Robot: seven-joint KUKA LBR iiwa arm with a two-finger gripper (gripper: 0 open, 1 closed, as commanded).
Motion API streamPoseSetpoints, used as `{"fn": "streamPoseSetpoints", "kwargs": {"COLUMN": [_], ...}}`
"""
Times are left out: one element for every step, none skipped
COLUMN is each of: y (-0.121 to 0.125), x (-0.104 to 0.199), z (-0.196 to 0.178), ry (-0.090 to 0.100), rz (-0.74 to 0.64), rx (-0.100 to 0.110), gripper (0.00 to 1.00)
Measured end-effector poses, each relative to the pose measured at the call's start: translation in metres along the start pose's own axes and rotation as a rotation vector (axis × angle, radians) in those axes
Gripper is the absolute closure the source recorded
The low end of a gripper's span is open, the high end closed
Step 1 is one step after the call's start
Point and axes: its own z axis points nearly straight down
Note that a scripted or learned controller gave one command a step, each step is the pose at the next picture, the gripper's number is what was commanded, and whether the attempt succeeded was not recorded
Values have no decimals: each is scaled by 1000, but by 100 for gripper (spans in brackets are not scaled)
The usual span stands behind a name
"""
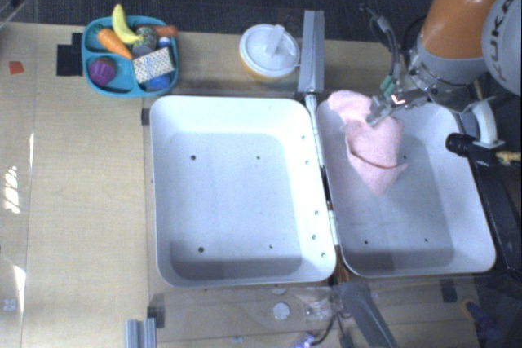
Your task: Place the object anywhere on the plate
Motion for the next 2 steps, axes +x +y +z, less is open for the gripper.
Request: {"fn": "streamPoseSetpoints", "kwargs": {"y": [2,6], "x": [1,58], "z": [8,14], "ry": [0,2], "rz": [-3,-406], "rx": [3,2], "gripper": [100,100]}}
